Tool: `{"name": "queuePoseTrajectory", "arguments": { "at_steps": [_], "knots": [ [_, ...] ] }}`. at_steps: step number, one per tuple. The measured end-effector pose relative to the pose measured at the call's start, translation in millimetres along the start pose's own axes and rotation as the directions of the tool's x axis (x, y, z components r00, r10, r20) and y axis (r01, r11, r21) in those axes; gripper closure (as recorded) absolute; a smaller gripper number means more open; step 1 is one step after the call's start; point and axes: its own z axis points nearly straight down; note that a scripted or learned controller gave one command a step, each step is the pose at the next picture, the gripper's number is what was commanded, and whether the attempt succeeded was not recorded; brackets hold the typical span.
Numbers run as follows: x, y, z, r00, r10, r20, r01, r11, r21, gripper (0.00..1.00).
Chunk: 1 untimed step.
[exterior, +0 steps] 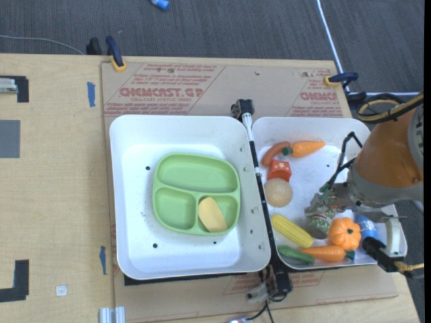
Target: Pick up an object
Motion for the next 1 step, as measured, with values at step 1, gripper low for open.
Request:
{"name": "queuePoseTrajectory", "arguments": {
  "at_steps": [1],
  "knots": [
    [35.4,-11.0,-115.4,1.000,-0.004,-0.009,0.005,1.000,0.018,1.00]
  ]
}}
